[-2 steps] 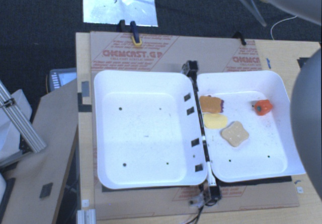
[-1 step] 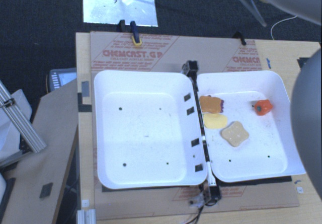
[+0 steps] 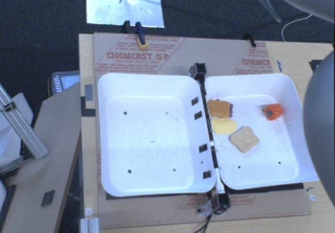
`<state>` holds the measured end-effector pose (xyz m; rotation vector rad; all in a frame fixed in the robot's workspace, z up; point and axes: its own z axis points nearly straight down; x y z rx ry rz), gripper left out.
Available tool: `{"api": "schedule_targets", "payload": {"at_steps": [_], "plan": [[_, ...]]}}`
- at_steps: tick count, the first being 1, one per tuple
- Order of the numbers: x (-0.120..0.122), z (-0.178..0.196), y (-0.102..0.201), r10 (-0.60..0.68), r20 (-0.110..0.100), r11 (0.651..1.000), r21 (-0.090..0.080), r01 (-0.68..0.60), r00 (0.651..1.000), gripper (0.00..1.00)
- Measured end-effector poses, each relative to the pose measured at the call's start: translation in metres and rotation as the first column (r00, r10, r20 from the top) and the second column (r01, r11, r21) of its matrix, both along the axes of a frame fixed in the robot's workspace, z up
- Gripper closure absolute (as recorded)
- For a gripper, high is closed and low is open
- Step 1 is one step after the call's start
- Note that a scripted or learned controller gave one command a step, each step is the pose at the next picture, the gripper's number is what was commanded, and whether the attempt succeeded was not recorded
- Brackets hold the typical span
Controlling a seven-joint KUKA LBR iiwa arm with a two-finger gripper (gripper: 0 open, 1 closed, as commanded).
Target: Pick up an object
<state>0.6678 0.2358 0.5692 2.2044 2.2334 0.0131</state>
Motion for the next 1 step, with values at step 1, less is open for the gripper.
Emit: {"api": "schedule_targets", "payload": {"at_steps": [1], "plan": [[-0.0001,-0.0002,0.0000,0.001,-0.001,1.000,0.000,-0.001,1.000,0.00]]}}
